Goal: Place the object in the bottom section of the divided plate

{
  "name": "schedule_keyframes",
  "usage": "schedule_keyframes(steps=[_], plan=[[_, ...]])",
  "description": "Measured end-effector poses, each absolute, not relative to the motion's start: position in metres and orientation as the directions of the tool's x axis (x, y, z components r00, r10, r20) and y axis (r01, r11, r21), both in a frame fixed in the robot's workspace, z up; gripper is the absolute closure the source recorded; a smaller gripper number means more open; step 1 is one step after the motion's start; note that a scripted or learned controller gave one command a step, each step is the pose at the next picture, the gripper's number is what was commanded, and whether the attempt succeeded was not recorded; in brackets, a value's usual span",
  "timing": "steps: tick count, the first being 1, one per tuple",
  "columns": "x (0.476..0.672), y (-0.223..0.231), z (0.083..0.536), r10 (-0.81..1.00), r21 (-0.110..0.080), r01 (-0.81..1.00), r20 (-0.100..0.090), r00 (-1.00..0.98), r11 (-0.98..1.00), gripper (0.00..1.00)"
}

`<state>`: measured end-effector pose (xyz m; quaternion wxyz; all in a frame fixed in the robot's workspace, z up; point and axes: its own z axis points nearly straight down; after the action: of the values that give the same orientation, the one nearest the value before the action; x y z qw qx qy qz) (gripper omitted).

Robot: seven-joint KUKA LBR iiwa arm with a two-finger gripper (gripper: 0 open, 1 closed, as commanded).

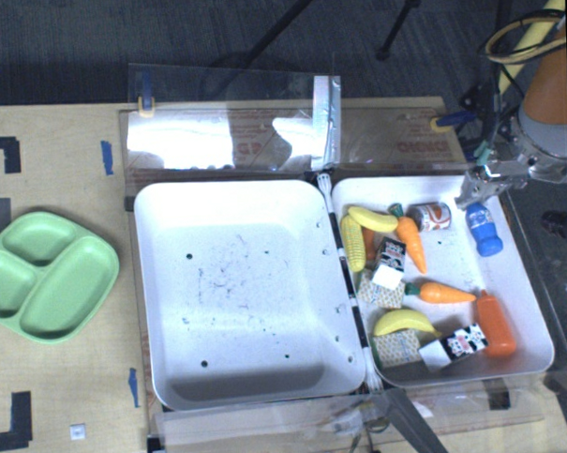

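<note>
Divided plate (49, 275) green, on worktop (55, 146) at 9 o'clock. Claw (476, 186) over right bin (530, 285) at 2 o'clock, beside blue bottle (484, 229); claw state: cannot tell.

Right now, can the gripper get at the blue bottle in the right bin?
Probably yes. The gripper sits just above the blue bottle, which lies by the right bin's far right wall with nothing on top. The wall alongside may crowd a finger.

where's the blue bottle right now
In the camera view the small blue plastic bottle lies in the right white bin, near its upper right edge, right of the small can and just below the gripper.
</note>
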<state>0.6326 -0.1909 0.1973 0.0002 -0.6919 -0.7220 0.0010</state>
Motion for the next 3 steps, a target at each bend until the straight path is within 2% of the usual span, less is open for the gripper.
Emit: schedule_keyframes(steps=[1, 2, 3], plan=[[0.647, -0.187, 0.208, 0.994, 0.000, 0.994, -0.002, 0.113, -0.113, 1.00], [0.637, -0.054, 0.224, 0.969, -0.005, 0.969, 0.000, 0.247, -0.247, 1.00], [0.545, -0.005, 0.258, 0.974, -0.006, 0.974, -0.001, 0.226, -0.226, 1.00]])
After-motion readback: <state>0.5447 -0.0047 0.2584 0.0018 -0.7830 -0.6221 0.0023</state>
